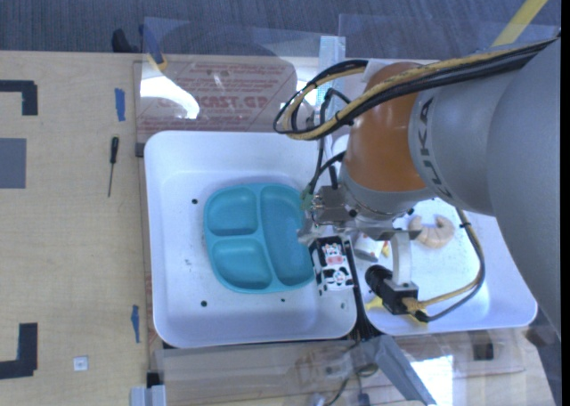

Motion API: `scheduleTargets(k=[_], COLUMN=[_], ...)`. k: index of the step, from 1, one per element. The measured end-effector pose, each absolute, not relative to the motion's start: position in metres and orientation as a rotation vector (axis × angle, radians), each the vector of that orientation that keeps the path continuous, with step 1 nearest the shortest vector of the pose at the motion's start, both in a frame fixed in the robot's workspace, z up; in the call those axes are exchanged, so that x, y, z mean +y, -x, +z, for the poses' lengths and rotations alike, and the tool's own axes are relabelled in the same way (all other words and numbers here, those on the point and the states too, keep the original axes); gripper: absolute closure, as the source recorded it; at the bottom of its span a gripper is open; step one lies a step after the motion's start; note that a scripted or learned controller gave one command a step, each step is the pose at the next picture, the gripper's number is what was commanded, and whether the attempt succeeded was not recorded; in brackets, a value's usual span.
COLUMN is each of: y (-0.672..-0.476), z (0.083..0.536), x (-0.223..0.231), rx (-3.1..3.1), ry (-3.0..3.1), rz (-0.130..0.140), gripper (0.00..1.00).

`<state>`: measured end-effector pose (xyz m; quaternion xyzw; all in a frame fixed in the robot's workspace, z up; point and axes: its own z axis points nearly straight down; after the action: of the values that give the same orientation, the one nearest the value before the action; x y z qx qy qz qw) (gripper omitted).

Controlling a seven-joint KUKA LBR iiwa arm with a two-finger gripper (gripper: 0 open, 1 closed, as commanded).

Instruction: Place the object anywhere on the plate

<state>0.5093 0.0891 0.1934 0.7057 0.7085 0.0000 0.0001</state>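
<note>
Grey arm (499,128) w/ orange band (387,137) reaches in from the right, wrist over the seam between the two white bins. Jaws (331,266) point down at the right edge of the blue plate (258,237) – a black-and-white patterned part sits right there, just off the plate's near-right corner. Can't tell how far the jaws are open, or whether they've got anything; wrist hardware hides that.

Plate is a three-compartment tray, lying flat in the left bin (178,182), approx. centre.

Object (435,233) – small pale, curled thing – lies in the right bin (499,297), to the right of the wrist, apart from the plate. Black cables loop over the wrist.
</note>
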Motion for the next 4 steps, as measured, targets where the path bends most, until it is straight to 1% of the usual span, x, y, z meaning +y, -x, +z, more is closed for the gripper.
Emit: scheduleTargets(k=[1, 2, 3, 4], y=[-0.509, -0.51, -0.576, -0.489], z=[0.193, 0.203, 0.281, 0.205], x=[0.089, 0.089, 0.015, -0.014], rx=[2.226, 2.226, 2.211, 2.222], ry=[-2.217, -2.215, -2.222, -2.228], rz=[-0.001, 0.001, 0.006, -0.011], gripper=[0.0, 1.0, 1.0, 1.0])
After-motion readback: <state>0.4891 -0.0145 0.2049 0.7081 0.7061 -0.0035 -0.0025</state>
